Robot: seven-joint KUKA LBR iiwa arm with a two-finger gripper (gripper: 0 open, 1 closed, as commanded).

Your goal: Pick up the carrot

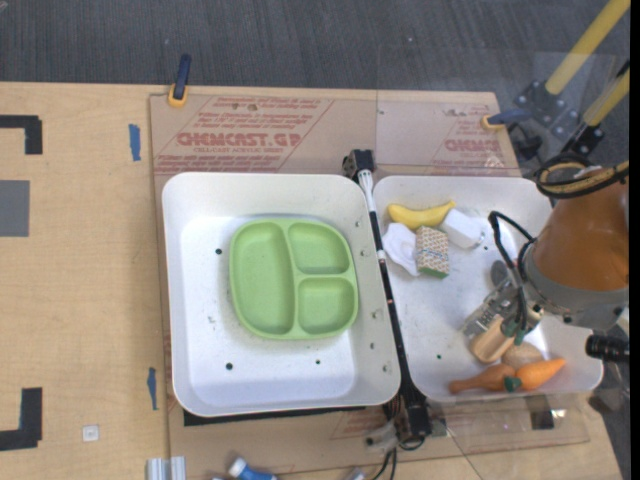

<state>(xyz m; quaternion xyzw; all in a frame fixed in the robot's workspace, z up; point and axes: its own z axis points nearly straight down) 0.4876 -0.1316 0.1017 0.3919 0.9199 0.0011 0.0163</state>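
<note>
**Gripper Position Relative to the Carrot**

The arm (585, 243) is reaching into the right bin (440, 333) from the right edge of the frame. The gripper (497, 320) is hanging in the lower right part of that bin, its metal fingers pointing down and left. The fingers are overlapping a tan, rounded object (492, 344) that is lying just below them; whether they are spread or closed, or gripping anything, cannot be told from this angle.

The carrot (541, 372) is lying at the lower right of the frame, against the bin's near wall. Its orange body is running roughly left to right, tilted slightly upward toward the right. A darker orange piece (478, 382) is extending to the left of it, with a small green part (512, 379) between the two.

The carrot is sitting just below and to the right of the fingertips, near but apart from them. In judgement, the coming move is calling for a short shift toward the lower right, with the fingers set across the carrot's long axis.

A banana (420, 213) is lying in the upper part of the same bin, well apart. The green divided plate (294, 279) is occupying the left bin (195, 298).
</note>
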